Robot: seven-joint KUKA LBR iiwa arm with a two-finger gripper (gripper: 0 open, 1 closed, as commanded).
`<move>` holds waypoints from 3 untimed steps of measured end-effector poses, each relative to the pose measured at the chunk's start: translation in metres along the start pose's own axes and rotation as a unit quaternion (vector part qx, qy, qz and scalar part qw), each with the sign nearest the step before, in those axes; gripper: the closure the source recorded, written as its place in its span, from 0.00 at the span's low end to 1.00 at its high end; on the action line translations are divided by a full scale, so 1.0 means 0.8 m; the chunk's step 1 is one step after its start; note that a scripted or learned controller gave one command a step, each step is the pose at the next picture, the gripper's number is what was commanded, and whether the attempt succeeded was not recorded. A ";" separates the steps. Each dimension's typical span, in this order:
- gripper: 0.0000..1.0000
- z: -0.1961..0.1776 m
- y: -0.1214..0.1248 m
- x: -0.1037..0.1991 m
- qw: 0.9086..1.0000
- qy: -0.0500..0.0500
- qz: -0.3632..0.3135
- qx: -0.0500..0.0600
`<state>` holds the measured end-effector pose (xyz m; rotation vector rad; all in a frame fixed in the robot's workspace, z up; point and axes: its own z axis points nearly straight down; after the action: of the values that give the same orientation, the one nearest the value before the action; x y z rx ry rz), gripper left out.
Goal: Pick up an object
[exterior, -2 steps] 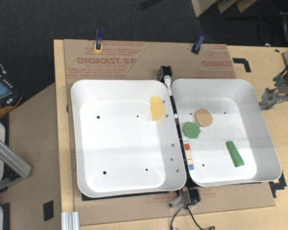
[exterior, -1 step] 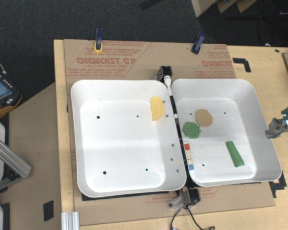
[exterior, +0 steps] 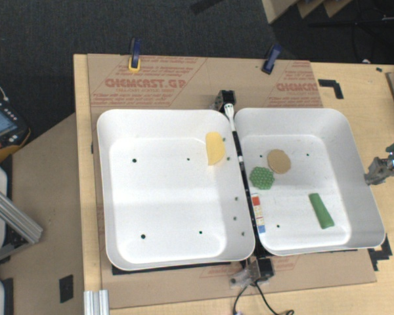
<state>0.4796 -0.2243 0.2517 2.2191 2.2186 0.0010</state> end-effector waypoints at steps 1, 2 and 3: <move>1.00 -0.002 0.073 0.129 1.000 0.001 -0.006 -0.001; 1.00 -0.007 -0.001 0.138 1.000 0.002 0.001 0.004; 1.00 0.097 -0.004 0.046 1.000 0.001 0.004 0.006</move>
<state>0.4767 -0.1880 0.1741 2.2341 2.2171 -0.0088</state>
